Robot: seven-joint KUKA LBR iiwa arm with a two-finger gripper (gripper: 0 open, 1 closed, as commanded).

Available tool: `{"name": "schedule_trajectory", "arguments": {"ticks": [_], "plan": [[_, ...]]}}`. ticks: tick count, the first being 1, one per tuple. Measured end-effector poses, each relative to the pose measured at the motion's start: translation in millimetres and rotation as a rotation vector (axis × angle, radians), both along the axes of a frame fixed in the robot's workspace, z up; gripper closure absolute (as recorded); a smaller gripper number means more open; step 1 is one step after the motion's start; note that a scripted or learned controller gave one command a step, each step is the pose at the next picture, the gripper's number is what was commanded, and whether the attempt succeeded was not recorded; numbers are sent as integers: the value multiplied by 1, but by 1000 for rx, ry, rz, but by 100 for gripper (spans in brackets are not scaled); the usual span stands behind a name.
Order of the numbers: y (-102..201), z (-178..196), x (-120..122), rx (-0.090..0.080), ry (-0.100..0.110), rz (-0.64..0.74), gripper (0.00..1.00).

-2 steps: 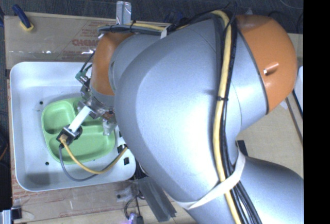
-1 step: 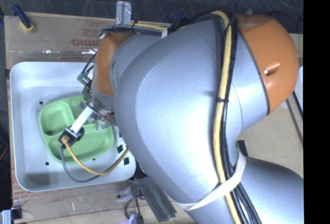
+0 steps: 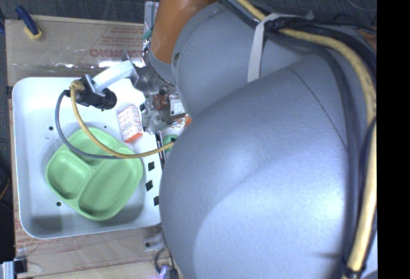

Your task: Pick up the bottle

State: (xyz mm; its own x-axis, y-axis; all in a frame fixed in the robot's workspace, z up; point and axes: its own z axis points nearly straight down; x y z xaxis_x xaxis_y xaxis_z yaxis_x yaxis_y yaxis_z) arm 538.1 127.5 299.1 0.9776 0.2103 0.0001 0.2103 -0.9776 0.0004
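Observation:
A small white bottle [image 3: 130,122] with a red-orange label lies in the left white bin [image 3: 29,143], just above the green plate. My gripper [image 3: 154,115] hangs down over the bin's right side, immediately right of the bottle and very close to it. The big grey arm and its orange band hide most of the gripper's body from above. Whether anything sits inside the gripper cannot be made out. An orange-and-white scrap [image 3: 179,121] peeks out by the gripper's right side, partly hidden by the arm.
A green divided plate [image 3: 96,178] fills the lower half of the left bin. A black and yellow cable loop [image 3: 75,122] droops from the wrist over the plate's upper edge. A blue-handled tool [image 3: 27,21] lies on the bench at the far left.

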Motion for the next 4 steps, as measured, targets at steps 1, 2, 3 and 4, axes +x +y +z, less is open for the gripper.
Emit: {"name": "schedule_trajectory", "arguments": {"ticks": [1, 2, 3, 4], "plan": [[60, -20, -60, -1, 1, 15, 100], [90, 142, -62, 0, -1, 246, 100], [90, 17, -8, 0, 8, 182, 100], [92, 82, -47, 2, 4, 310, 100]]}}
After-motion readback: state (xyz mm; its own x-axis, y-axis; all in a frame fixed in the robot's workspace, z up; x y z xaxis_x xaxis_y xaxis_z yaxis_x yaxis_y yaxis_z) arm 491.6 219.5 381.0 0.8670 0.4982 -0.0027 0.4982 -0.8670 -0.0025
